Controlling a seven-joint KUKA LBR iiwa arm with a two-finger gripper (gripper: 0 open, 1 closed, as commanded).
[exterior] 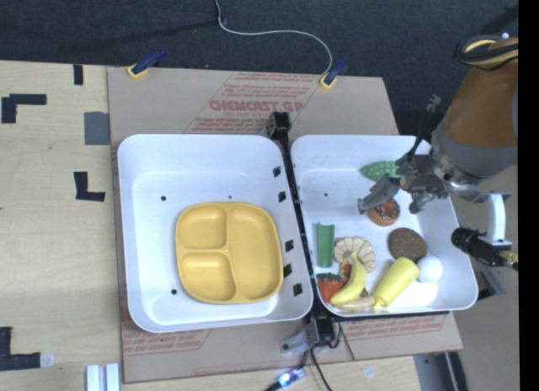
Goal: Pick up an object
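Dark carpet surrounds a wooden bench with a cardboard sheet [253,103] under two shallow white bins. Over the right bin [337,152] hangs the grey two-finger gripper [394,197], reaching in from the right, its dark fingers spread apart with nothing between them. Directly beneath its fingertips, just touching in the view, lies a small round orange-and-brown piece [386,212]. Just behind the gripper, toward the bin's far wall, sits a green leafy plastic item [381,169]. Nearer the camera from the tool lie a brown round cookie-like disc [407,243], a white ball [429,270], a yellow plastic bottle shape [396,280], a yellow banana [353,285] and a pale ridged shell-like piece [354,249]. To the tool's far side, leftward, a green stick [325,243] rests near the divider. Well apart, the left bin [152,162] holds a yellow three-compartment plastic plate [227,252].
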